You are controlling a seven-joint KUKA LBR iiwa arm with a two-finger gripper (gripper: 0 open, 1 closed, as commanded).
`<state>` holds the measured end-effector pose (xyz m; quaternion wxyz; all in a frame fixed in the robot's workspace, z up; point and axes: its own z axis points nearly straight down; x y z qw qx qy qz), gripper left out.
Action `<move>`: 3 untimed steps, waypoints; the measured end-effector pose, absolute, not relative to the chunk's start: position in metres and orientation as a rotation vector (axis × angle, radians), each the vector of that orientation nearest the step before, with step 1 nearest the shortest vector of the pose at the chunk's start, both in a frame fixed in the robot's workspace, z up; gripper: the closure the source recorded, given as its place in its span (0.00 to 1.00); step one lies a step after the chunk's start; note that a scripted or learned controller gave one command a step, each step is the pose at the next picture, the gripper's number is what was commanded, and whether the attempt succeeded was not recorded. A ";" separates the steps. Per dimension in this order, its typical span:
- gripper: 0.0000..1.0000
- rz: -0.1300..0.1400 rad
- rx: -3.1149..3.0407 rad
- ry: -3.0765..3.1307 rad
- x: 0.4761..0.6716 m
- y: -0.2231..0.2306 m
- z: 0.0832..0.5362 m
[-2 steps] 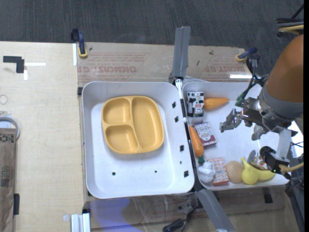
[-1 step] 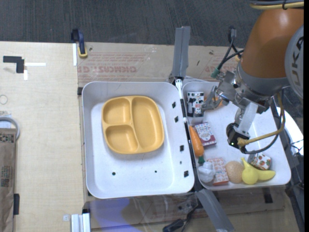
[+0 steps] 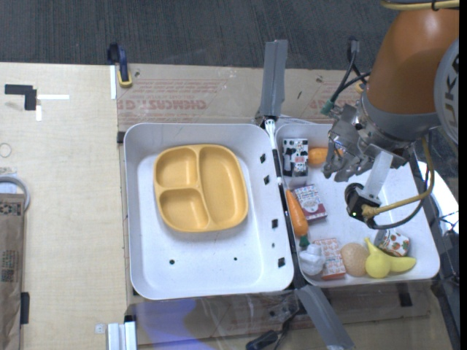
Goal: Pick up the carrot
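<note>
Camera view, carrot: I see the carrot [image 3: 296, 213] lying lengthwise along the left wall of the right bin [image 3: 429, 233], just beside the divider, between a small red-and-white carton [image 3: 311, 202] and the bin wall.
Camera view, claw: My claw [image 3: 341, 168] hangs over the upper middle of the right bin, up and to the right of the carrot and apart from it; nothing sits in it, and I cannot tell from this slant whether it is apart or together.
Camera view, neighbours: A black-and-white carton [image 3: 295, 156] and a small orange piece [image 3: 317, 155] lie near the claw; a yellow banana [image 3: 385, 262] sits at the bin's lower right.
Camera view, left bin: The yellow divided plate [image 3: 201, 188] rests in the left bin [image 3: 139, 217].
Progress: By my reading, nothing is done yet; the approach, the grasp and the lift all remain.
</note>
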<state>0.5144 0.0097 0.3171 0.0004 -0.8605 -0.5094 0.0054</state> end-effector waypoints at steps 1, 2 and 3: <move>1.00 0.010 -2.671 -1.654 0.532 0.130 0.324; 1.00 0.012 -2.796 -1.432 0.581 0.184 0.193; 1.00 0.000 -2.647 -1.691 0.574 0.222 0.107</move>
